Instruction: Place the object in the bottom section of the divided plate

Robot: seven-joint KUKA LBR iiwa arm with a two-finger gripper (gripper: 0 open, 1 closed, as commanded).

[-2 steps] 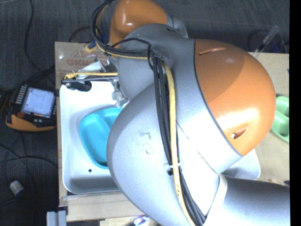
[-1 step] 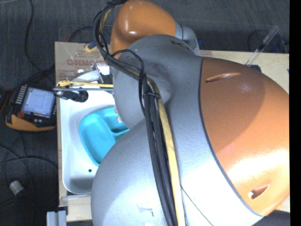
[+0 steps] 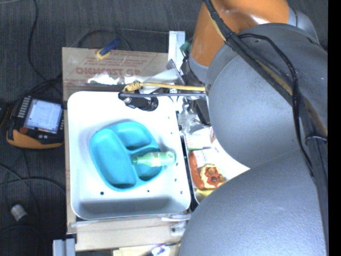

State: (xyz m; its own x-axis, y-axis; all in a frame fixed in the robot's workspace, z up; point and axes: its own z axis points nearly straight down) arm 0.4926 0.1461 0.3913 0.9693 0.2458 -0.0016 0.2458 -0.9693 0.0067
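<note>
Grey and bulky, my arm [image 3: 266, 143] crowds the right bin; whether my jaws are spread or pressed together, I cannot tell. A pale green bottle [image 3: 153, 159] lies on its side across the blue divided plate [image 3: 114, 153] in the left white bin [image 3: 106, 207]. Dark carpet [image 3: 32, 31] surrounds the desk.

Bench [image 3: 80, 68] bears white bin [image 3: 85, 196] and cardboard [image 3: 122, 63].

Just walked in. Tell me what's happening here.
A grey and orange arm reaches in from the right over two white bins. In the left bin sits a blue divided plate, with a green bottle lying on its right side, across a smaller section's edge. Nothing visibly grips the bottle. The right bin holds packaged items.
</note>
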